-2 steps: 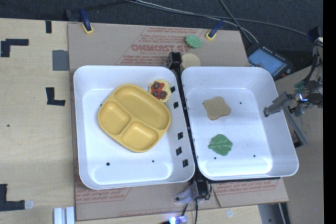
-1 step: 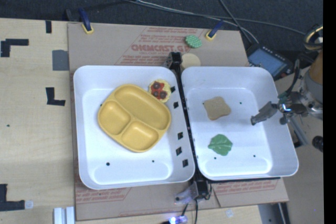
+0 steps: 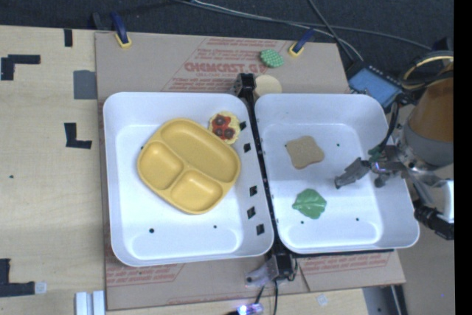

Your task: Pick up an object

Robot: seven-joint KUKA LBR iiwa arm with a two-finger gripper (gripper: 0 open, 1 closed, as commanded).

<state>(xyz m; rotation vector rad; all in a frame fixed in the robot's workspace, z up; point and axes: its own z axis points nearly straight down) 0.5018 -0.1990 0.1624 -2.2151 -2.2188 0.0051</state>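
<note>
I see a green leaf-shaped piece [image 3: 309,203] lying flat in the right bin [image 3: 335,236], toward its near edge. Just beyond the leaf, nearer the bin's middle, lies a tan slice of toast [image 3: 304,152]. To the leaf's right, the gripper [image 3: 345,179] hangs above the bin floor, apart from both pieces, nothing between its fingers; I cannot tell how its jaws stand. Left of the leaf, the other bin [image 3: 122,232] holds a yellow divided plate [image 3: 189,165] with a small round pizza toy [image 3: 223,126] touching its far rim.
</note>
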